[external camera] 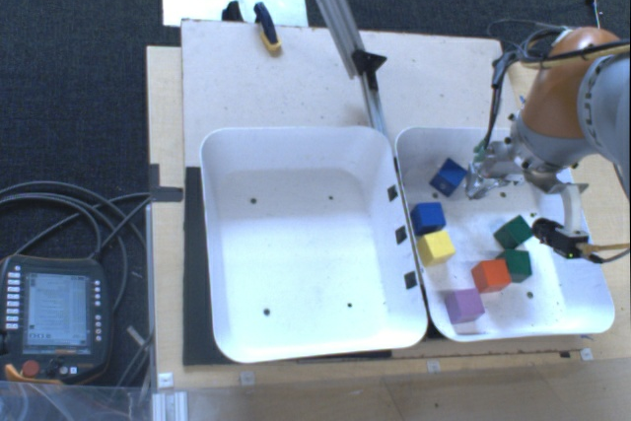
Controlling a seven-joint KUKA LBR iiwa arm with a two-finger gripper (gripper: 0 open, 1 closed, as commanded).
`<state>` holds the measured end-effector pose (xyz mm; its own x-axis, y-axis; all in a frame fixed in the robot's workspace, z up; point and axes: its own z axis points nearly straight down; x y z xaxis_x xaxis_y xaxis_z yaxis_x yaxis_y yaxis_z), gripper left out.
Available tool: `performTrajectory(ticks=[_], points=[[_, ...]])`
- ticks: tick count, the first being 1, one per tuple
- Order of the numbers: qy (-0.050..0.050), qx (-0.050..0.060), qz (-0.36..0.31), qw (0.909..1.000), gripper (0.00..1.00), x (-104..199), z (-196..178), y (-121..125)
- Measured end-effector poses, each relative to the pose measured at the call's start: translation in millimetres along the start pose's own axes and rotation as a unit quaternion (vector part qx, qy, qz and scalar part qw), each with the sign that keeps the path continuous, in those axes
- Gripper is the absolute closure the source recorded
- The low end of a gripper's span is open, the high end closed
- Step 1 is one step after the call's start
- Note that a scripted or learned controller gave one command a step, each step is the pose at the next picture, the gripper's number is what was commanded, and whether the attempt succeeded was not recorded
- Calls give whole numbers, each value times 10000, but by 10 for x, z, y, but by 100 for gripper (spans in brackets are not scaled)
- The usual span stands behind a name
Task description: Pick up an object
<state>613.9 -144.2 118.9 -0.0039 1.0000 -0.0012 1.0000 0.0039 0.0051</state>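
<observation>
No legible text; pendant [54,315] screen perhaps too blurred.

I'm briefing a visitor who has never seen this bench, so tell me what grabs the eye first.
The bright cluster of small coloured cubes in the right-hand shallow white bin stands out: dark blue cube, yellow cube, orange cube. Above that bin hangs the grey arm with its orange band, its pincer beside the dark blue cube.
</observation>
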Motion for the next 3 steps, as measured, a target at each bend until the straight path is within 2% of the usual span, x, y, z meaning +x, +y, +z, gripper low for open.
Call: performTrajectory(ticks=[1, 2, 3], points=[[-4, -18, -4, 10000, 100, 21, -626, 90], [-1, -12, -3, 10000, 100, 47, -1176, 12], [1, -2, -2, 10000, 100, 44, -1425, 27]])
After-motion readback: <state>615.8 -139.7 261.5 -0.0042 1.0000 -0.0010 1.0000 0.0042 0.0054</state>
